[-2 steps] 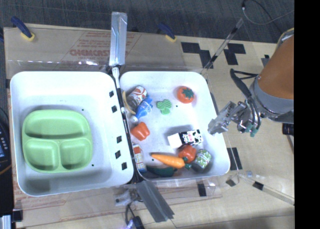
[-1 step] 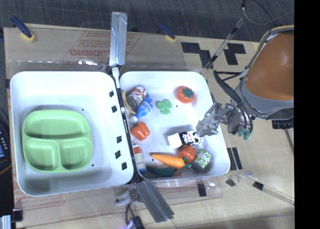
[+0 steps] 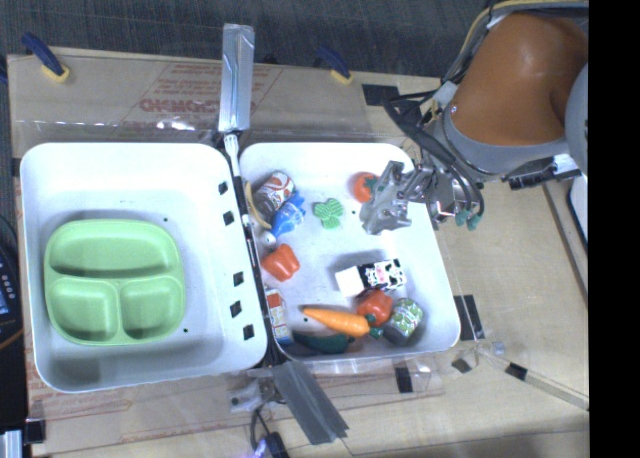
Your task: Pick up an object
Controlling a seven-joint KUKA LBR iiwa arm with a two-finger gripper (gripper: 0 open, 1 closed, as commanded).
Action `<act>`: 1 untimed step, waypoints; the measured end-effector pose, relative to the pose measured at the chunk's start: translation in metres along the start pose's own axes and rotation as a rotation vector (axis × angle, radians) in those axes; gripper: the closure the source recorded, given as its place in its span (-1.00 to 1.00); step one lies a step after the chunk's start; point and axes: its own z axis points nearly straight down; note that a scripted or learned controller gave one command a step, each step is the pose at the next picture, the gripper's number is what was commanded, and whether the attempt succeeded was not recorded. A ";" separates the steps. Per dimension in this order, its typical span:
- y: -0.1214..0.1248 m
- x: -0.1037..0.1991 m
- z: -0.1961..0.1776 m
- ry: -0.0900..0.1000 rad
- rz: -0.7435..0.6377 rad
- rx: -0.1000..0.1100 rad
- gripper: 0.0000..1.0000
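- Arm [image 3: 520,71], orange band up top, nearest the lens; reaches in over the right bin [image 3: 440,276].
- Gripper [image 3: 385,208] low over the bin's upper right part. Spread of the fingers: cannot tell, metal parts blur together. Nothing visibly between them.
- Red-orange round piece [image 3: 363,186] just beside the fingers, left and up.
- Green leafy piece [image 3: 328,211] near, further left.
- Black-and-white cow block [image 3: 371,276] below the fingers, apart.
- Carrot [image 3: 336,321] well below, by the near wall.
- Orange pepper [image 3: 281,262] lower left.
- Green divided plate [image 3: 113,281] in the left bin [image 3: 60,171], far from the fingers.
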 end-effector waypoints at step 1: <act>0.086 0.004 0.043 0.004 -0.216 -0.001 1.00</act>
